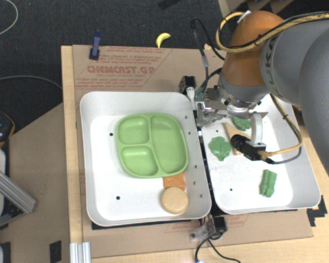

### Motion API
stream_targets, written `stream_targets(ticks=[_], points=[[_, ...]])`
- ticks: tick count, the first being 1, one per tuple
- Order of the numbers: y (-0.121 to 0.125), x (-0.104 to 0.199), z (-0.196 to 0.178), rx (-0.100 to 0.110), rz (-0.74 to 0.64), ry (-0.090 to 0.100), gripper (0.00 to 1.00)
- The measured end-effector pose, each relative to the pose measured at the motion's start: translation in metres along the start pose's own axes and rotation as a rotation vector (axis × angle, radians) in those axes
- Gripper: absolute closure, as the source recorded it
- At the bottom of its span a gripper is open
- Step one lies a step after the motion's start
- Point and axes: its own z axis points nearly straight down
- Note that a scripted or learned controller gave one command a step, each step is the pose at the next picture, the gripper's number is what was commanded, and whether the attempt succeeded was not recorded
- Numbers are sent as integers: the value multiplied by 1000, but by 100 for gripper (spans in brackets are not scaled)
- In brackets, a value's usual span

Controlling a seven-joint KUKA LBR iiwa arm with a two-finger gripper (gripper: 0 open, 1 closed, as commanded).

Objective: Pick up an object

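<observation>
My gripper (pixel 233 117) hangs over the far left part of the right bin (pixel 296 199), under the orange wrist band. A green leafy piece (pixel 242 123) and a tan stick (pixel 230 131) lie right below it, partly hidden by the gripper body. Another green leafy piece (pixel 219 148) lies just in front of the gripper. Nearer the front right of that bin rests a green ridged piece (pixel 268 183). In the left bin (pixel 96 163) I see a green divided plate (pixel 152 144), with a round tan bun (pixel 174 200) and an orange piece (pixel 174 182) in front of it.
The raised rims where the two bins meet (pixel 200 147) run just left of the gripper. A black cable plug (pixel 247 147) dangles from the arm over the right bin. A blue clip (pixel 95 45) and a yellow banana toy (pixel 163 38) lie on the cardboard behind the bins.
</observation>
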Motion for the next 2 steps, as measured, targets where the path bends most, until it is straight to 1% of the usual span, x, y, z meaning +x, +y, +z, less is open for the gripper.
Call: stream_targets(ticks=[1, 2], points=[[-1, 55, 0, -5, -2, 0, 100], [-56, 50, -119, -16, 2, 1, 100]])
